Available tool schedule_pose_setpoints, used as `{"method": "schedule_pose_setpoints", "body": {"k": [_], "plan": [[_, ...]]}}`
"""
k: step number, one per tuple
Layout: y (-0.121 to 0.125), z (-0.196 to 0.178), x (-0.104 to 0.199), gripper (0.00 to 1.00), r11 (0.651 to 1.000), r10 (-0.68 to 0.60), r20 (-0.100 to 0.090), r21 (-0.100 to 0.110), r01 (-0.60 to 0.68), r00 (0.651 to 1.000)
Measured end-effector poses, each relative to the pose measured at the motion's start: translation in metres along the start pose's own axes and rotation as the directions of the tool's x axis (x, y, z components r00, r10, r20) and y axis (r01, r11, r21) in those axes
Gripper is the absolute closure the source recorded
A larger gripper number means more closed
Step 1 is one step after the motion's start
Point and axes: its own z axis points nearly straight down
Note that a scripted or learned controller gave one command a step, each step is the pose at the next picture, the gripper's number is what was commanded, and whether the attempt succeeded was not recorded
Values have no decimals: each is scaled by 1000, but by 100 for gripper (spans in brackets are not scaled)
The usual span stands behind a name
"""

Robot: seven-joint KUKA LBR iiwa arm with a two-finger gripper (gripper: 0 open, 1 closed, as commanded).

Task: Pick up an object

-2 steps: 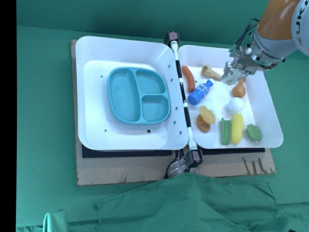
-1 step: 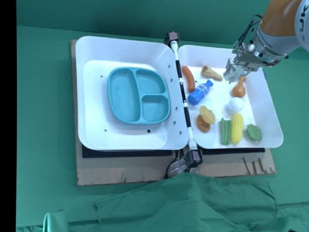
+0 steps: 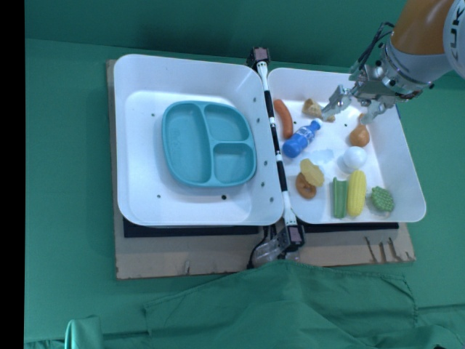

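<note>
The right bin [image 3: 407, 187] holds several small toy foods. A red sausage [image 3: 282, 117] lies by the divider, with a blue bottle [image 3: 300, 139] beside it. A tan piece [image 3: 313, 108] sits near the back and a brown onion [image 3: 359, 135] at mid-right. Also there are a white egg [image 3: 354, 158], a yellow corn cob [image 3: 357, 192], a green cucumber [image 3: 339, 197], a green textured piece [image 3: 382, 198] and a yellow and brown piece [image 3: 309, 178]. My gripper [image 3: 354, 106] hangs open over the back of this bin, above and between the tan piece and the onion, with nothing between its fingers.
The left bin [image 3: 138, 187] bears a teal divided plate [image 3: 209, 142]. A black and white rod [image 3: 275, 144] runs between the bins. Green cloth [image 3: 290, 304] is bunched in front of the bench. The arm enters from the upper right.
</note>
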Motion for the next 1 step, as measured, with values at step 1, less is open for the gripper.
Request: {"method": "schedule_pose_setpoints", "body": {"k": [1], "plan": [[-1,91,-54,0,1000,4,-1,16,-4,1000]]}}
